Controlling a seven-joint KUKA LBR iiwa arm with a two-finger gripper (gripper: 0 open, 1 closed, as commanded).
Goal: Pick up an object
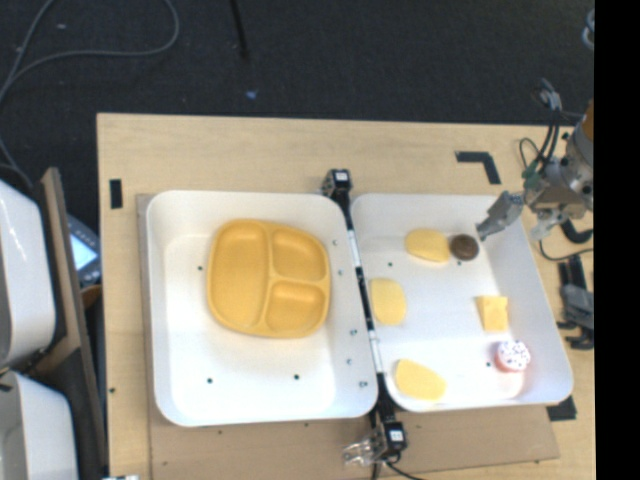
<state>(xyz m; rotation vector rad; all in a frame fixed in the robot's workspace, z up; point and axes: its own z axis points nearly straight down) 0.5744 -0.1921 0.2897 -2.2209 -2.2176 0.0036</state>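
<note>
My main concern is a closure on nothing: the gripper (512, 216) sits at the right bin's (445, 298) 2 o'clock rim, with the brown ball (463, 248) and a yellow oval piece (428, 246) touching each other just at its 8 o'clock, so a descent could nudge both or clip the rim. I read the fingers as spread apart, holding nothing. Other candidates: yellow square (492, 312) and pink-white item (511, 356), toward 5 o'clock.

Robotics lab: wooden bench (300, 153), two white bins (180, 388), loose cables (90, 38).
</note>
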